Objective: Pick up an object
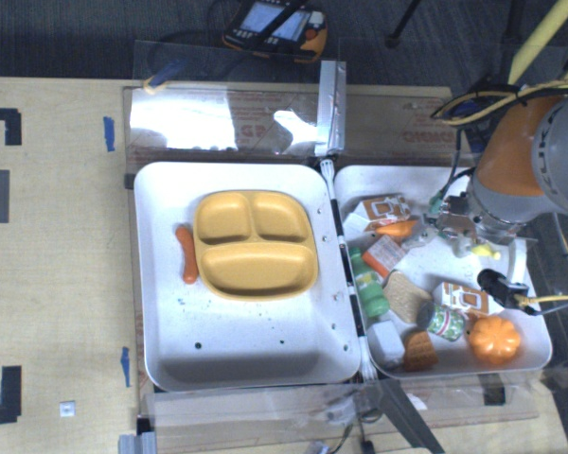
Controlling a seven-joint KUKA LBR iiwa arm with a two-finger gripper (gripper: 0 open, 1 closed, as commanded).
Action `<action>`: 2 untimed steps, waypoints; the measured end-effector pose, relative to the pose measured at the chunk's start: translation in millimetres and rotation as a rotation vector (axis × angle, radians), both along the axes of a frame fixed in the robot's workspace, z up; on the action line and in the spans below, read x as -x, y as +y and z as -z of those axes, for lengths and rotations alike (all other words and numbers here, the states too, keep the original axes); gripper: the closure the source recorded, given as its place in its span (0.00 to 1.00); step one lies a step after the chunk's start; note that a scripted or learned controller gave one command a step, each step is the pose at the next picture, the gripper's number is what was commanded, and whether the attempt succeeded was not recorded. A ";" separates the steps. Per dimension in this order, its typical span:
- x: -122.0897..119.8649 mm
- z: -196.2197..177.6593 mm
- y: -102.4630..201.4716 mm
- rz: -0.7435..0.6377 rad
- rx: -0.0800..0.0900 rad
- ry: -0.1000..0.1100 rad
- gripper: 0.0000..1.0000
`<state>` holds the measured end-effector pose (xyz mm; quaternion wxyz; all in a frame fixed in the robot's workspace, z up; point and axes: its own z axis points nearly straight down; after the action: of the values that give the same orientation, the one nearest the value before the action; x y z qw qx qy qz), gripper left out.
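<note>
Left bin — yellow tray, carrot; right bin — pumpkin.

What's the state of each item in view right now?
yellow divided plate: upright in left bin, compartments bare
orange sausage: lying flat beside the plate's left edge
orange pumpkin: resting in right bin's near right corner
small can: on its side beside the pumpkin
gripper: low over right bin, fingers unclear
handheld pendant: screen lit, beyond the bins
</note>
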<state>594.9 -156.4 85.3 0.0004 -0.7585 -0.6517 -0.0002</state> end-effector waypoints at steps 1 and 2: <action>-54.5 2.4 49.5 0.082 0.014 0.038 0.00; -64.4 1.8 44.3 -0.226 0.010 0.027 0.00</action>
<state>659.4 -112.1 83.6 0.0052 -0.6801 -0.7330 0.0134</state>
